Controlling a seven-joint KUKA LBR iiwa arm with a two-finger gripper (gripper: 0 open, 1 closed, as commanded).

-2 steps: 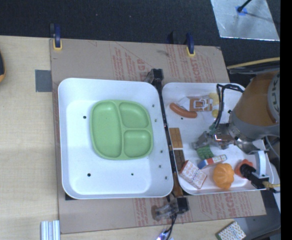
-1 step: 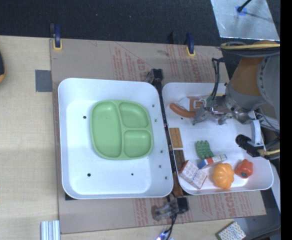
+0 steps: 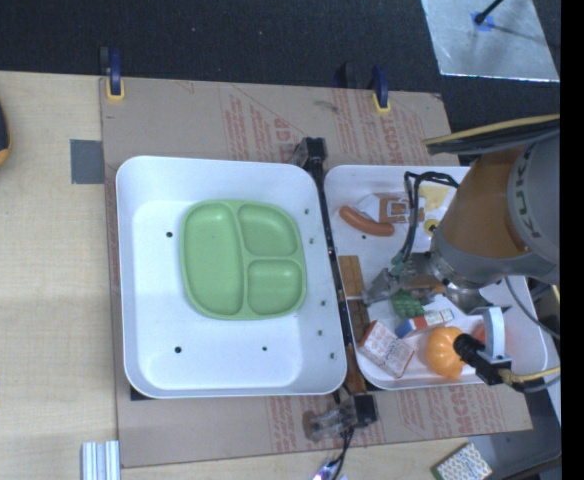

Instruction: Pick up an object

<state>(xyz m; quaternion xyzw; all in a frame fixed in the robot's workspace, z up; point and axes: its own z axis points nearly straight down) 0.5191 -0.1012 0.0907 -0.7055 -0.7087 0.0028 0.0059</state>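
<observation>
End effector (image 3: 397,286) amid right bin (image 3: 357,183) clutter, fingers unclear.

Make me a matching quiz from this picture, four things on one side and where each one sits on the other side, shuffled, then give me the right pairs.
Things:
1. green divided plate
2. toy hot dog
3. orange fruit
4. blue clamp with yellow tip

Places:
A. lower part of the right bin, near its front edge
B. on the cardboard's far left corner, outside both bins
C. middle of the left bin
D. upper part of the right bin, near the divider between the bins

Pairs: 1-C, 2-D, 3-A, 4-B
</observation>
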